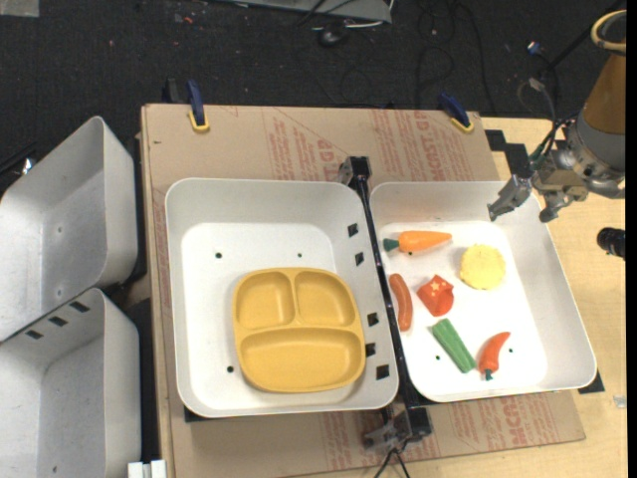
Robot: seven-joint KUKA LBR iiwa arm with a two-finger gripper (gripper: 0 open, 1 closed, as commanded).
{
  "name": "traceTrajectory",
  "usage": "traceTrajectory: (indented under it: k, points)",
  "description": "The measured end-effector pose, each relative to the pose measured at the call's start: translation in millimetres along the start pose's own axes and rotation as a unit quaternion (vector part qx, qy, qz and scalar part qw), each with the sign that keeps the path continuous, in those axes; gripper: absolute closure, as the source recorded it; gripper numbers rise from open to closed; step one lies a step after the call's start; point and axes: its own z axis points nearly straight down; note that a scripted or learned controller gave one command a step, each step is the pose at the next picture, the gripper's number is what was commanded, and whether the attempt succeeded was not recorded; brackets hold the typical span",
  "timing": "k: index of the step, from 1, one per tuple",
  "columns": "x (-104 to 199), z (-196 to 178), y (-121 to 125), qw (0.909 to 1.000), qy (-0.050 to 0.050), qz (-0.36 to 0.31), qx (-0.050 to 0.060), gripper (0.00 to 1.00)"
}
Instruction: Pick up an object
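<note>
Right now your gripper (528, 199) sits at the upper right of the frame, over the right bin's (557, 267) far corner, fingers spread apart and holding nothing. Below and left of it lie the carrot (423, 240), yellow lemon piece (483, 267), red pepper chunk (436, 295), sausage (402, 302), green stick (453, 346) and chili (494, 352), all apart. The left bin (199, 227) holds a yellow divided tray (297, 329).

hand (528, 200) spread, empty, over right bin (567, 297) rim | carrot (423, 240), chili (493, 351) inside
</note>
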Motion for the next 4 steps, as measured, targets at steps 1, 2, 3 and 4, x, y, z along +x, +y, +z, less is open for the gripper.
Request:
traceTrajectory:
  k: [1,2,3,4]
  points:
    - [1,-9,3,1.0000,-0.002,-0.002,-0.007,0.00]
    - [8,37,4,1.0000,-0.001,-0.002,-0.005,0.00]
    - [0,86,8,1.0000,-0.001,-0.001,-0.005,0.00]
    - [1,120,8,1.0000,-0.002,-0.002,-0.006,0.00]
